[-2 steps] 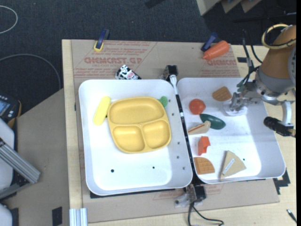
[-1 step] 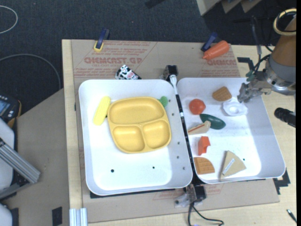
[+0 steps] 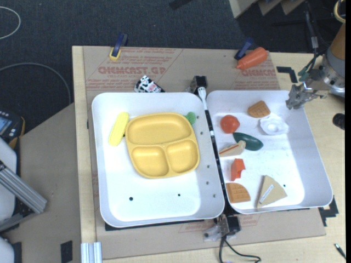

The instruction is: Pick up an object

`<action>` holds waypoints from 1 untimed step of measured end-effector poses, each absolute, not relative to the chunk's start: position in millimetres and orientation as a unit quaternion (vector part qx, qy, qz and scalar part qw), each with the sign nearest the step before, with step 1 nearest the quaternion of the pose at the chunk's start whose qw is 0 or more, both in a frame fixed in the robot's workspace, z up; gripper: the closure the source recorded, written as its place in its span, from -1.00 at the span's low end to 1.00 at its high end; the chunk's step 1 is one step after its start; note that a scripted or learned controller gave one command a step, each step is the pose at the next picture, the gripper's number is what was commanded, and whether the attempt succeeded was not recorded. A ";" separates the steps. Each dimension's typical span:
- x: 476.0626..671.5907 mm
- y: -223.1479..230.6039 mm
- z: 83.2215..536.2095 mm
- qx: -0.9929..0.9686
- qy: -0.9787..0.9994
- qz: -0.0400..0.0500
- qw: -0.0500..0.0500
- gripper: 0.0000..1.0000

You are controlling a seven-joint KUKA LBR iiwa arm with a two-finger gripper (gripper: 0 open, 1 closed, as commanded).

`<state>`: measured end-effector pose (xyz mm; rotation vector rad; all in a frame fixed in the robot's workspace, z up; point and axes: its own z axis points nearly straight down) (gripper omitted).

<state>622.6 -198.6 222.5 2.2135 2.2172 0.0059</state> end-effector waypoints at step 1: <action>609.3 -148.0 231.5 0.705 0.709 0.001 -0.001 1.00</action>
